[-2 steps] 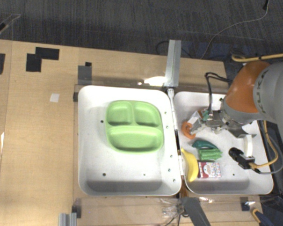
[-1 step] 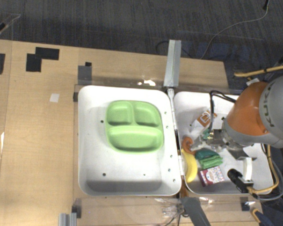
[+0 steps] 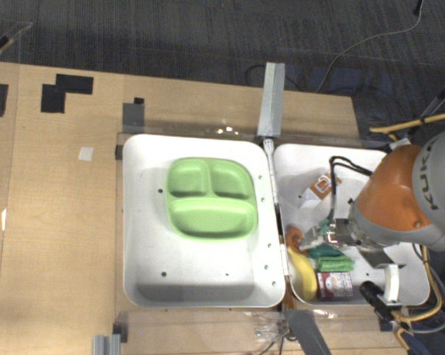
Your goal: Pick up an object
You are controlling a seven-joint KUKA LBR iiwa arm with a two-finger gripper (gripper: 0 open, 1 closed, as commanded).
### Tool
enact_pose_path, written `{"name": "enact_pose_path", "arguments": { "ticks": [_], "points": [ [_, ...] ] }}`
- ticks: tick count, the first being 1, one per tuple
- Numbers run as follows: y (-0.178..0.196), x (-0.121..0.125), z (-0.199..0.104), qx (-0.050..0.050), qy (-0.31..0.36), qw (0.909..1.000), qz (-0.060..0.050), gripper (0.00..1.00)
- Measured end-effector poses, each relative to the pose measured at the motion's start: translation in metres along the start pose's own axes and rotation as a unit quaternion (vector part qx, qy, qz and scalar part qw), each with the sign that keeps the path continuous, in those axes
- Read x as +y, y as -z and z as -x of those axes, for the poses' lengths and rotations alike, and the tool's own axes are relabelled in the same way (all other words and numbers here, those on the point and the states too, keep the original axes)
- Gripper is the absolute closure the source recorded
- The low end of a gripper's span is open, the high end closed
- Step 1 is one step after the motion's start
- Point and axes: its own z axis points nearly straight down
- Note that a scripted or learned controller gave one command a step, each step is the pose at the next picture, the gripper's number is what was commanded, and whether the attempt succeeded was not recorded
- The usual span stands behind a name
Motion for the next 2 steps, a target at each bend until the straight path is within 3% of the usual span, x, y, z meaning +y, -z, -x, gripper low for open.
{"name": "enact_pose_path", "arguments": {
  "ticks": [1, 2],
  "points": [
    [0.0113, 0.0029, -0.0041, 0.004, 0.004, 1.0000, 0.001, 1.00],
    [0.0114, 0.0029, -0.0040, 0.004, 0.003, 1.0000, 0.001, 0.00]
  ]
}}
